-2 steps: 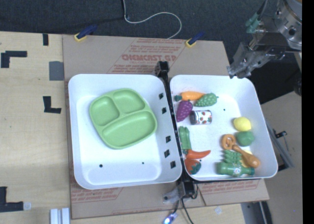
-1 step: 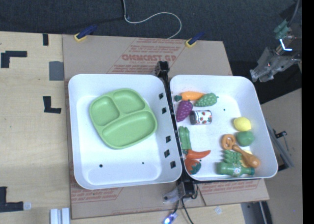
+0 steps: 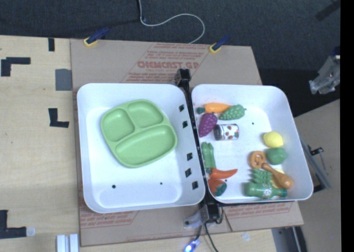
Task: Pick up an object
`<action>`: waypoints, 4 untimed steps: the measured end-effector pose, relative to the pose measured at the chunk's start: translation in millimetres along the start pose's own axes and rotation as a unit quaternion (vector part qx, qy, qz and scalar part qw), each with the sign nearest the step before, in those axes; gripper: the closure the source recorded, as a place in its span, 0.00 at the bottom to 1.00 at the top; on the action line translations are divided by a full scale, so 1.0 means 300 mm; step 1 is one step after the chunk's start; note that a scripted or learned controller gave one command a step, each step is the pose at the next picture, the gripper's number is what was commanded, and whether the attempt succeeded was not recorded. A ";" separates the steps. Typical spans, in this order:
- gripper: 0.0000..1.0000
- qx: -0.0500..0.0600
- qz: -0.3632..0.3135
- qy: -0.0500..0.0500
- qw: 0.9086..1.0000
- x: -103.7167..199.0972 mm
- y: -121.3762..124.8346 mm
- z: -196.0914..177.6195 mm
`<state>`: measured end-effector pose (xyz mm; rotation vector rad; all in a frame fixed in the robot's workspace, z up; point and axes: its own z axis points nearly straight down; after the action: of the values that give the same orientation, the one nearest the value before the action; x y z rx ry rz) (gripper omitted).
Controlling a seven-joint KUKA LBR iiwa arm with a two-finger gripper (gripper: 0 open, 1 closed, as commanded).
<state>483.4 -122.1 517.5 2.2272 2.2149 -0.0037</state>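
Observation:
The right bin [image 3: 287, 104] holds several toy foods. An orange carrot [image 3: 215, 107], a green bunch [image 3: 233, 113] and purple grapes [image 3: 207, 124] lie near its back left. A small can [image 3: 227, 132] sits beside them. A yellow lemon [image 3: 272, 138] and a green lime [image 3: 277, 156] lie at the right. An orange utensil [image 3: 269, 169] and a green toy [image 3: 265, 189] rest at the front. My gripper [image 3: 325, 78] shows as a blurred grey shape at the right edge. It is outside the bins, above and right of the right bin's back corner.
The left bin [image 3: 88, 151] holds a green divided plate [image 3: 139, 132]. A green pickle [image 3: 208, 156] and a red-orange chili [image 3: 223, 173] lie along the right bin's left wall. A cable [image 3: 166, 21] runs behind the bins. Cardboard lies under both.

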 end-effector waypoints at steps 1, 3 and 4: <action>1.00 0.000 0.000 0.000 1.000 -0.207 0.001 0.036; 1.00 -0.001 -0.003 -0.001 1.000 -0.339 0.005 0.139; 1.00 -0.001 -0.004 -0.001 1.000 -0.338 0.007 0.105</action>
<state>485.0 -223.7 486.1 2.2169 2.2206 -0.0042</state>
